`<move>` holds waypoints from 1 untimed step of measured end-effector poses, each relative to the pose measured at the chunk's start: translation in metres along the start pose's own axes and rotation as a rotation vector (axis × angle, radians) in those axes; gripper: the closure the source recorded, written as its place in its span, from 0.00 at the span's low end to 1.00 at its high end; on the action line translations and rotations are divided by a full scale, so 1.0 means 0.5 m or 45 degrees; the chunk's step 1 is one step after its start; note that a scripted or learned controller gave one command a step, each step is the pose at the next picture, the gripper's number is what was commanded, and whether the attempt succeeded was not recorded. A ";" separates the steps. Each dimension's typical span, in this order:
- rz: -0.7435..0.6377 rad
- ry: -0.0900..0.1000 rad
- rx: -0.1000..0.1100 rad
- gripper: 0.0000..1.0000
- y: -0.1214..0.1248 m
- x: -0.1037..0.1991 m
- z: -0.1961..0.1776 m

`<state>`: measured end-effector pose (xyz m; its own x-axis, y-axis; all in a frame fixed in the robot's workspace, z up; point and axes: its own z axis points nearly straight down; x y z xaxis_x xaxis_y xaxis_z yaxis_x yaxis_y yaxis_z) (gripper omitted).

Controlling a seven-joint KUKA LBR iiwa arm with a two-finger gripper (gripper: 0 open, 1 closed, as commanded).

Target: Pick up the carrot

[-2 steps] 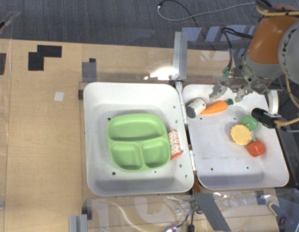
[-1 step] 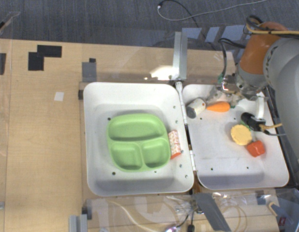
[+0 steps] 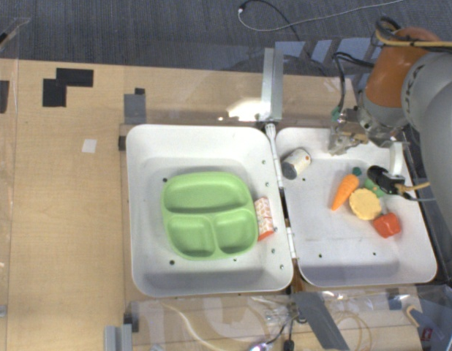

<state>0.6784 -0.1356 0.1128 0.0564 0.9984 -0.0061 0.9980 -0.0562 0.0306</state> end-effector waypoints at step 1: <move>-0.001 0.000 0.000 0.00 0.000 0.000 0.000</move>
<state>0.6783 -0.1356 0.1127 0.0559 0.9984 -0.0063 0.9980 -0.0557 0.0302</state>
